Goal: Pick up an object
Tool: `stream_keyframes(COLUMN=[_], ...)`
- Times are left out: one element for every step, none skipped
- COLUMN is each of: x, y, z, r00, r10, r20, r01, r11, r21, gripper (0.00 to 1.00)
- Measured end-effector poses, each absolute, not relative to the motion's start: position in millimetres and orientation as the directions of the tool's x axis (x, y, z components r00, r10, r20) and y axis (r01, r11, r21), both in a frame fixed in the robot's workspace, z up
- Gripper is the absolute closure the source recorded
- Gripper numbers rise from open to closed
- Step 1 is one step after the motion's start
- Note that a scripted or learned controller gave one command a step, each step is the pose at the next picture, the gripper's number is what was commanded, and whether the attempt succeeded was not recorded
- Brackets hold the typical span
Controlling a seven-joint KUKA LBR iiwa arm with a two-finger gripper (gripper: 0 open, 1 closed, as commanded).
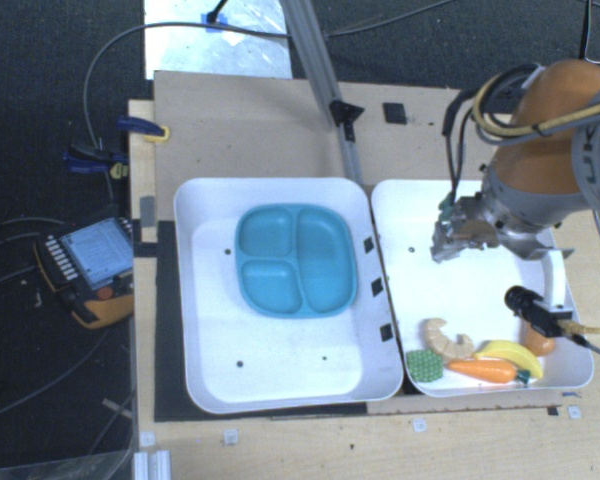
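Two white bins are sitting side by side on the bench; the right bin is serving as the landmark for all places below. Well to its left, off the bench, a handheld device with a lit screen is lying on the dark floor. Just left of it, the left bin is holding a blue divided plate, which is resting flat in that bin's upper half.

Inside the right bin, along its near edge, the food items are lying in a close group. A green piece is sitting at the near-left corner. A tan curved piece is lying just above and beside it. An orange carrot is lying to the right of the green piece, and a yellow banana is touching the carrot's far side.

Over the right bin's upper middle, the gripper is hanging apart from the food group, with nothing seen between its parts; open or closed cannot be determined. The arm is reaching in from the right.
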State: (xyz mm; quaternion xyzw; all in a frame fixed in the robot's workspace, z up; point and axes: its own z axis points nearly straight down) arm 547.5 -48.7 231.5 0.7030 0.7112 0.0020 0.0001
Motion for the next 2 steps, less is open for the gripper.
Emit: stream_keyframes(x=[545.5,550.4], y=[10,71], z=[221,216], r00=[-0.011,-0.012], r10=[1.0,1.0], r20=[0.003,0.003], r01=[1.0,1.0], r11=[0.011,0.012], r21=[0.001,0.001], gripper=[1.0,1.0])
